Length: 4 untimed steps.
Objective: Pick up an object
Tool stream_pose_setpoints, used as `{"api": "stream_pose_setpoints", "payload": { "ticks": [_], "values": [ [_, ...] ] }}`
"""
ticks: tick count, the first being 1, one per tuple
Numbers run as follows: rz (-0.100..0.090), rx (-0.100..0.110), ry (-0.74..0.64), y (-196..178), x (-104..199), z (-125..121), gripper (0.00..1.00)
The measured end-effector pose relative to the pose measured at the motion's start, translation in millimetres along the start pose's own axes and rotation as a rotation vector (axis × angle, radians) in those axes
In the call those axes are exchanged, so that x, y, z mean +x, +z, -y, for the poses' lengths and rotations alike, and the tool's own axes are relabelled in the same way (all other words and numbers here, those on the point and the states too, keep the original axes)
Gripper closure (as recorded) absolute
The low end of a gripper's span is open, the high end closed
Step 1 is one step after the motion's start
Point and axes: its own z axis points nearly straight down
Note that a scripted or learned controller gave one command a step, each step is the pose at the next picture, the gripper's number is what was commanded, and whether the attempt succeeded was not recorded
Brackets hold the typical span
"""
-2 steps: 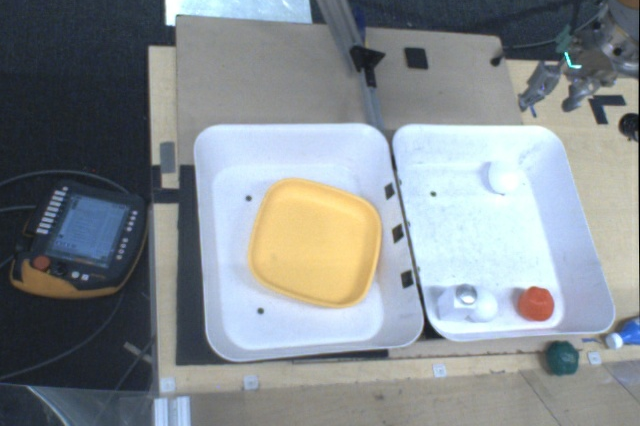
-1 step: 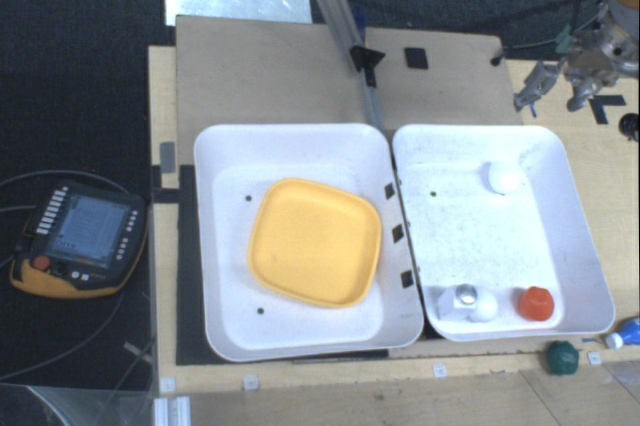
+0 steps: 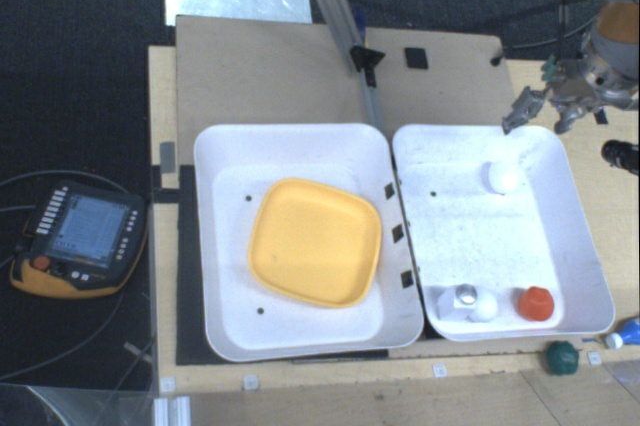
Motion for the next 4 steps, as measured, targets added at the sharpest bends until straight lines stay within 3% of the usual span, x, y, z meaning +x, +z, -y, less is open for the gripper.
{"api": "stream_pose_setpoints", "payload": {
  "ticks": [2, 3, 4],
  "values": [
    [0.000, 0.001, 0.000, 123, 0, -4, 0.00],
    [0.002, -0.006, -0.001, 108, -1, -6, 1.00],
    [0.002, -0.009, -0.001, 45, -4, -9, 1.00]
  ]
}}
